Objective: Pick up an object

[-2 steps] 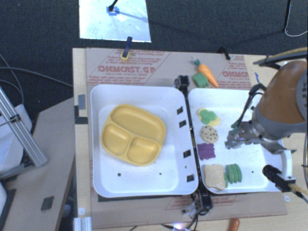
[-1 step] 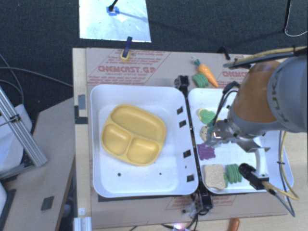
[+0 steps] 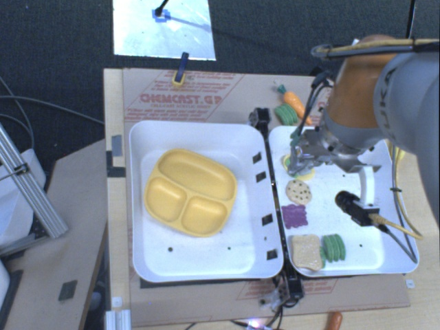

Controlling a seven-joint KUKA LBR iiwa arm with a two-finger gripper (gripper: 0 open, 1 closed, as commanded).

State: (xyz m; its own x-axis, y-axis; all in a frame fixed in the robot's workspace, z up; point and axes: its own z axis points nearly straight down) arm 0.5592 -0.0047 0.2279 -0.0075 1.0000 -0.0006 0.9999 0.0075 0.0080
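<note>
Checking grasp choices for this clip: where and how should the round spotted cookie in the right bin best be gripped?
Probably from straight above, fingers closing across opposite edges of the cookie. It lies flat on the right bin floor, so its rim is the one graspable part. The purple piece sits just below it, so left-right closing looks safer.

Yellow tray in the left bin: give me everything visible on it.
The yellow tray looks like smooth moulded plastic, rounded at the corners, with three compartments: one long one along its upper side and two smaller ones below. All three look empty. It lies flat and right way up on the floor of the left bin, turned at a slant to the bin's walls, roughly in the middle. Only the bin floor touches it.
</note>
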